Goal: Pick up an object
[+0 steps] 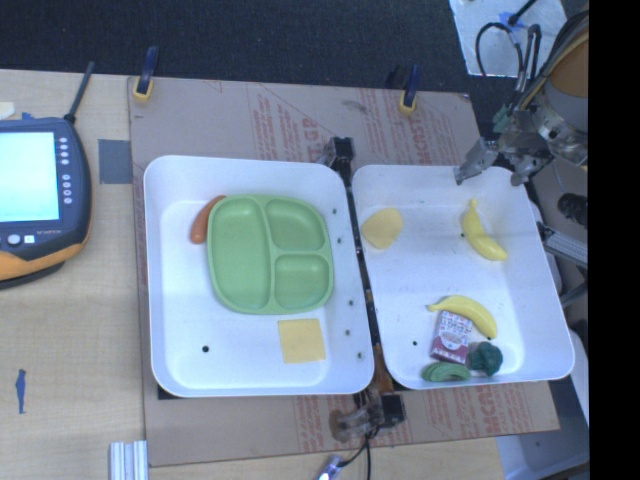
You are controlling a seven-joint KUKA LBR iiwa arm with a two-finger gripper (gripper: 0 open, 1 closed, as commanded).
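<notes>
The end effector (492,160) is hanging over the far rim of the right bin (530,298), at about one o'clock from that bin's middle. It is carrying nothing, and from here I cannot tell how wide it is standing. Nothing in the bin is touching it.

Just below it, toward five o'clock, a small banana (482,233) is lying near the bin's far right side. A pale yellow round piece (381,228) is sitting at ten o'clock, close to the left wall. Down at six o'clock a second banana (466,312) is resting against a red packet (451,336), with a dark green lump (486,358) and a light green piece (444,372) beside it.

In the left bin (175,268), a green divided plate (270,253) is lying in the middle, an orange sausage (204,218) touching its ten o'clock edge and a yellow square (301,340) just beside its six o'clock edge.
</notes>
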